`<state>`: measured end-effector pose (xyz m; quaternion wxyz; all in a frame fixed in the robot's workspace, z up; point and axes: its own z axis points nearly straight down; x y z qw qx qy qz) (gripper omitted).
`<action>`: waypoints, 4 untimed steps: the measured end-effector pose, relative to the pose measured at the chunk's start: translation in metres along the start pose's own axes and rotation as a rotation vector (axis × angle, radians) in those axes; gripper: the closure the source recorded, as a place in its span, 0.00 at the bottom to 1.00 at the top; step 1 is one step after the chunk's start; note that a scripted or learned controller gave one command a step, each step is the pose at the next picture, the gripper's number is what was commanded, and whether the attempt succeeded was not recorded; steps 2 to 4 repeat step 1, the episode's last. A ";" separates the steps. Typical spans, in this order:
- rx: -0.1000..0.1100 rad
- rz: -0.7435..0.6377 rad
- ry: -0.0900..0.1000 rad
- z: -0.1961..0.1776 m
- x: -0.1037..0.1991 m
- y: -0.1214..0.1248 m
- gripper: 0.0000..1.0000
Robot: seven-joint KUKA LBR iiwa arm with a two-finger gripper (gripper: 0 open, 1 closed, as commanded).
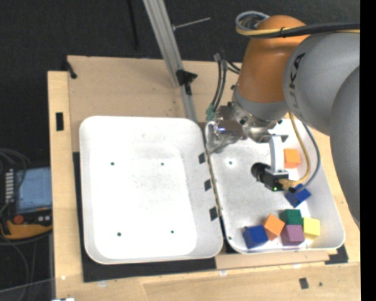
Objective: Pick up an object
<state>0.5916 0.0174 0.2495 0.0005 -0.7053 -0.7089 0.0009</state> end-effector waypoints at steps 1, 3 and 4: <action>0.002 -0.001 0.000 0.014 0.051 0.000 1.00; 0.002 -0.001 0.000 0.014 0.051 0.000 1.00; 0.002 -0.001 0.000 0.014 0.051 0.000 1.00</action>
